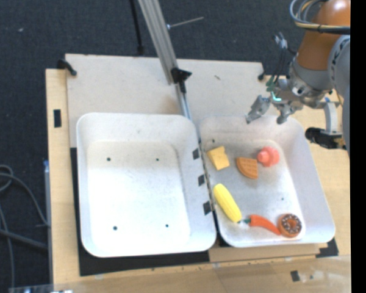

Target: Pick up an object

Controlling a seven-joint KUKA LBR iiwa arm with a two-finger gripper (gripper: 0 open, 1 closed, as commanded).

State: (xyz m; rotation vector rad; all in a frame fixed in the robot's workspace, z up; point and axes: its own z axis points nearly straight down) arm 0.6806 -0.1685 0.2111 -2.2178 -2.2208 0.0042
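Two white bins on a pale wooden desk, dark carpet around.
The hand hangs released, grasping nothing, over the right bin's far edge.

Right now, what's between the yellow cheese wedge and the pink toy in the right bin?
In the camera view, the orange waffle-like piece lies between the cheese wedge and the pink toy, apart from both, on the right bin floor.

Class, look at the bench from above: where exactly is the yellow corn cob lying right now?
The corn cob lies in the right bin, near its left wall, below the yellow cheese wedge and just left of the carrot.
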